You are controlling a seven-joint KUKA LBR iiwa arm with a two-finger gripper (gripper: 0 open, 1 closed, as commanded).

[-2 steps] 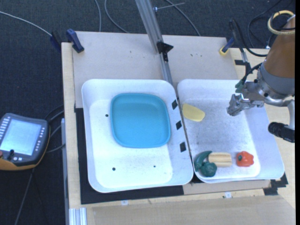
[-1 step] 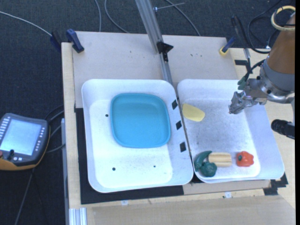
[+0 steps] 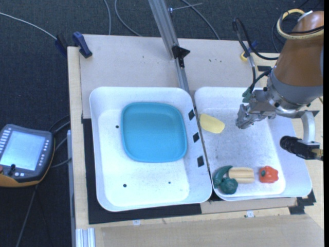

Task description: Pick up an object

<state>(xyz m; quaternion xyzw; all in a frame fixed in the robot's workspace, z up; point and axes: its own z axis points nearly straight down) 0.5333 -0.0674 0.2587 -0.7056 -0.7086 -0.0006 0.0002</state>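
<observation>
Arm enters from right of frame, gripper (image 3: 245,118) hanging over the upper part of the right bin (image 3: 257,99), nothing visibly between its tips; jaws state: cannot tell, too small and dark. Candidate objects all in right bin: yellow piece (image 3: 212,123) at upper left of that bin, just left of the gripper; green item (image 3: 225,179), tan block (image 3: 241,175) and red pepper-like toy (image 3: 267,174) lined up along the bin's lower edge, green and tan touching or nearly so. Left bin (image 3: 103,138) holds a blue tray (image 3: 154,131), centre-left of frame. Desk (image 3: 128,60) bare at top.

Step in hand, by my read: approach, no grasp yet. Nearest target is the yellow piece. To do it well: shift left until centred over it, align jaws across its short side, descend straight, keep off the bin wall beside it. Lower row is cluttered, riskier.
</observation>
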